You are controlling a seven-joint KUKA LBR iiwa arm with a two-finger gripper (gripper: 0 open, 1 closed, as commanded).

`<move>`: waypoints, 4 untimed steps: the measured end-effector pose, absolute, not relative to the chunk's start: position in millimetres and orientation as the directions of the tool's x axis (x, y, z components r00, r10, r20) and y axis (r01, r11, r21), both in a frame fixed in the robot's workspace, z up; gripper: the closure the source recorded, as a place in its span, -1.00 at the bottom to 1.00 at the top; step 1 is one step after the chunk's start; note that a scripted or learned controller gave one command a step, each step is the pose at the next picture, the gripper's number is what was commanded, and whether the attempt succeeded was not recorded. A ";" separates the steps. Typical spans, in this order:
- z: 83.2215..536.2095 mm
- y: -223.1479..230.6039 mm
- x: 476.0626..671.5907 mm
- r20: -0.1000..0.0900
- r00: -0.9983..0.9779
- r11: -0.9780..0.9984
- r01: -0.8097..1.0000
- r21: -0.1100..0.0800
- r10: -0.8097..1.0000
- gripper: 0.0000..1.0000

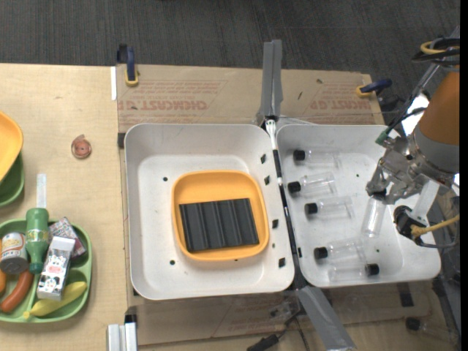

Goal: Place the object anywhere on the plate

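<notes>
Seen from the fixed camera above the bench, the gripper (386, 189) hung over the right-hand white bin (420, 269), near its right side, with the arm's orange band (442, 112) up and to its right. A clear plastic vial (373, 216) stood on end directly under the fingertips and appeared to sit between them; how wide the fingers stood could not be made out, nor whether they truly clamped it. More clear vials with black caps (322, 187) lay scattered in the same bin, to the gripper's left and below it. Well to its left, in the other white bin (146, 218), sat the orange plate (191, 189) with a black ribbed block (219, 224) lying on it. Far left on the wooden bench, a green tray (73, 302) carried toy food.
</notes>
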State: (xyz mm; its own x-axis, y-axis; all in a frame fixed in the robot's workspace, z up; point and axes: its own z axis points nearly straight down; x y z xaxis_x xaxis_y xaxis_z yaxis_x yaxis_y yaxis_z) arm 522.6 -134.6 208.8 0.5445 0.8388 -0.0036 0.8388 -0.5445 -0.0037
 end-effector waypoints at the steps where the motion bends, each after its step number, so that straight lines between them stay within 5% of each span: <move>1: 227.9 -188.8 554.7 -0.003 0.381 -0.381 0.925 -0.002 0.925 1.00; 3: 273.0 -210.9 650.3 -0.003 -0.061 0.061 0.998 0.000 0.998 1.00; 4: 309.4 -222.5 659.4 -0.003 -0.280 0.280 0.960 0.001 0.960 1.00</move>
State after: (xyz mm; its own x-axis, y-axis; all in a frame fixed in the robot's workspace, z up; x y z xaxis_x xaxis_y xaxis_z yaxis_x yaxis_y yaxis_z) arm 659.4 -222.5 309.4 -0.2795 0.9601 -0.0033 0.9601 0.2795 0.0012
